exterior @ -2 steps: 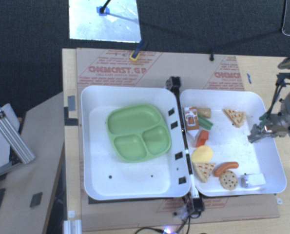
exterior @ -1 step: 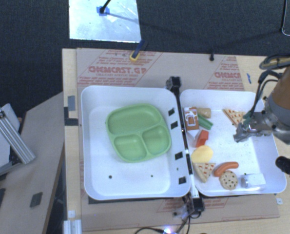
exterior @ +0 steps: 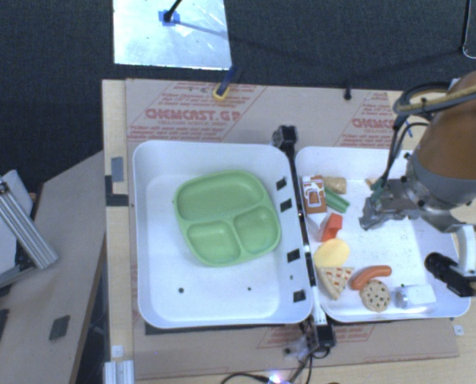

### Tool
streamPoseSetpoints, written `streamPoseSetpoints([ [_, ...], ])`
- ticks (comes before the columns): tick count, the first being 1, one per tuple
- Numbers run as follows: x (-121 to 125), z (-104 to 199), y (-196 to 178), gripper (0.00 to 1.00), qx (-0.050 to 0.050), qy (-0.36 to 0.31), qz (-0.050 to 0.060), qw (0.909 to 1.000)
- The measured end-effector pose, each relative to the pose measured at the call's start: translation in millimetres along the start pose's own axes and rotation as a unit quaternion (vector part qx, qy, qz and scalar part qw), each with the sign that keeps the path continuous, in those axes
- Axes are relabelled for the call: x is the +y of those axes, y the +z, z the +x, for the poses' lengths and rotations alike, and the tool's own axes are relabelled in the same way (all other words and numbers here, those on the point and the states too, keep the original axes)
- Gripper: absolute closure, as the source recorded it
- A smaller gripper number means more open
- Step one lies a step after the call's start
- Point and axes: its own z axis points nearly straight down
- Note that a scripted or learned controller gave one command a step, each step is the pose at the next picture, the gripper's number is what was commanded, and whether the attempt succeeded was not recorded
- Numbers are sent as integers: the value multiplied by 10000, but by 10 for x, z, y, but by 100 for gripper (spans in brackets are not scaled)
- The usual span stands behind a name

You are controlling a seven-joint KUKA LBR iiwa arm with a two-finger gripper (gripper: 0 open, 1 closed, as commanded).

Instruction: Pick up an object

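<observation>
Dark carpet surrounds the table (exterior: 78,214) I'm watching from above. Nearest me in the right bin (exterior: 442,309) lie a cookie (exterior: 374,295), a pizza slice (exterior: 334,280), a sausage (exterior: 370,275) and a small white block (exterior: 414,296). Beyond them sit a yellow lemon-like piece (exterior: 332,253), a red wedge (exterior: 331,226), a green strip (exterior: 337,202) and a small carton (exterior: 314,195). The gripper (exterior: 376,212) hovers over bare bin floor just right of these; its fingers are too dark to read. The left bin (exterior: 154,294) holds a green divided plate (exterior: 226,218).
</observation>
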Motion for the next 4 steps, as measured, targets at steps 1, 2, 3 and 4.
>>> streamPoseSetpoints([
  [1,51,520,-28,100,0,3,3,10000],
  [2,136,1108,95,100,4,-1,7,10000],
  [3,76,1121,274,100,-5,41,13,10000],
  [4,31,1163,245,100,-3,25,10,10000],
])
